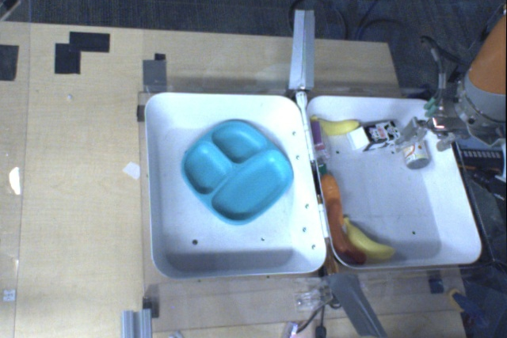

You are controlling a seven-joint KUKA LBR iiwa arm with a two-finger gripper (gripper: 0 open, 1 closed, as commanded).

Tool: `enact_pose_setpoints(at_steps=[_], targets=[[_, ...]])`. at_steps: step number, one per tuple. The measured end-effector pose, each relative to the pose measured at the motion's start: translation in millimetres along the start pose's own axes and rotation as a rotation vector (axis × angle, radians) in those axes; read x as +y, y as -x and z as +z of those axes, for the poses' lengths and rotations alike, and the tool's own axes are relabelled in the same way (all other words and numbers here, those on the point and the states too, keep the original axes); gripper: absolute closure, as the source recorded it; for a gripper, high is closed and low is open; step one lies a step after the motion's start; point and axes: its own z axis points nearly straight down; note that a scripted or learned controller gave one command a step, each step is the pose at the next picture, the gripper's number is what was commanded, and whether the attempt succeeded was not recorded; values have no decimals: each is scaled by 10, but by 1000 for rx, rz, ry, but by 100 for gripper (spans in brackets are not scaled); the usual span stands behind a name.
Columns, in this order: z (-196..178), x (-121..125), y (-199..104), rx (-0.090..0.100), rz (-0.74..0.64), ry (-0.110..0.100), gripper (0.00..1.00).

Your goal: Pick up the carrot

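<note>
Your gripper (415,145) sits over the upper right part of the right bin (467,237), w/ the arm (487,79) coming in from the right edge; whether it's released or clenched you can't tell from this angle, and nothing shows in it, so treat it as carrying nothing. Just left of it lies a small white-and-black box (372,134), and beyond that a yellow banana (339,125) against the bin's top-left corner. The carrot (331,200), orange and lengthwise, is pressed along the left wall of that same bin, well apart from the gripper and diagonally down-left of it. It looks wedged there b/c the wall slopes and loose items slide to the edge; that leaves little room on the wall side, so you'd prob want to come at it from the open side. A second banana (366,241) lies at its lower end, touching or nearly so, w/ something dark red beneath it. The left bin (158,170) holds a blue divided plate (238,170). Both bins sit on the counter (71,170).
</note>
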Motion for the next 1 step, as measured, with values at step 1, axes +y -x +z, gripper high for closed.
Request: enact_pose_setpoints(at_steps=[1], targets=[[104,-240,222,-1,-180,1,0]])
